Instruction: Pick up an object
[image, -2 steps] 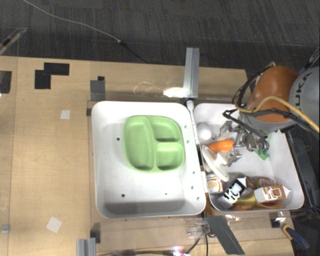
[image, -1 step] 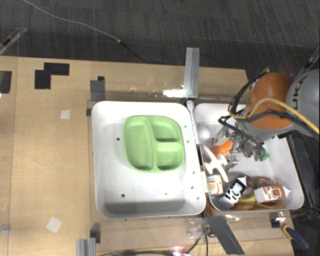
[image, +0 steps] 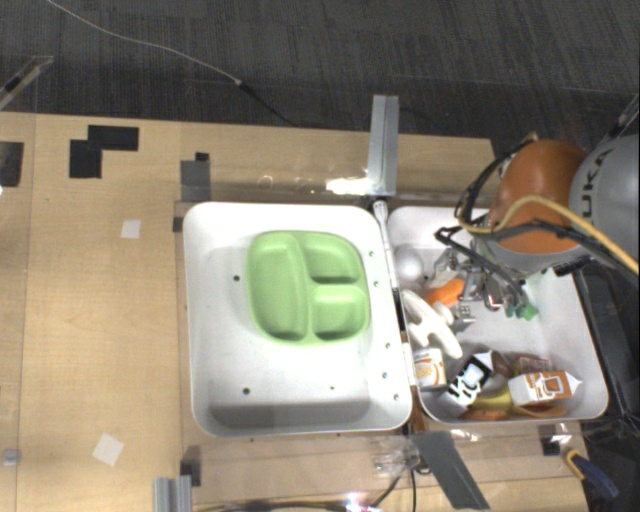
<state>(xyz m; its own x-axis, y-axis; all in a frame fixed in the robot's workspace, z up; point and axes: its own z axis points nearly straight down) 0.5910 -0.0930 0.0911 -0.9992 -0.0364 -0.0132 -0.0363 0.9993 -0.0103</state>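
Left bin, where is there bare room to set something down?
Bare floor shows in the left bin along its near edge below the green divided tray, and in a strip left of it. The right bin is crowded: hand, cartons and other clutter fill it.

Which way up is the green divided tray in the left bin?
Upside down, it seems. The green tray lies flat in the left bin, and its three compartments look like raised, rounded humps with grooves between them, not hollows.
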